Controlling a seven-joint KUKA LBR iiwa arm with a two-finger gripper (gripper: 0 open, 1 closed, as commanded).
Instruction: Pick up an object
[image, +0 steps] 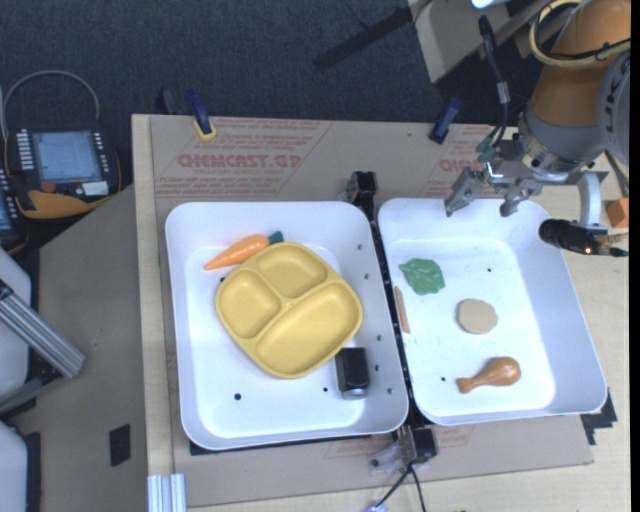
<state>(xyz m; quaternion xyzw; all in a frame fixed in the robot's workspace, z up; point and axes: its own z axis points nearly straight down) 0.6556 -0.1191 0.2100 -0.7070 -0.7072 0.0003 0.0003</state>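
Cardboard-topped worktop (300, 150) bearing two white bins. Left bin (190, 300): yellow plate (290, 310), carrot (235, 251) at its upper left, black block (352, 370) at its lower right. Right bin (560, 330): lettuce (423, 276), cookie (477, 316), drumstick (490, 375). Claw (487, 195) spread wide, gripping nothing, over right bin's far rim.

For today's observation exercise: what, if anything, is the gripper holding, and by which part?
Nothing. The gripper hangs open above the right bin's far edge, with no object between its fingers.
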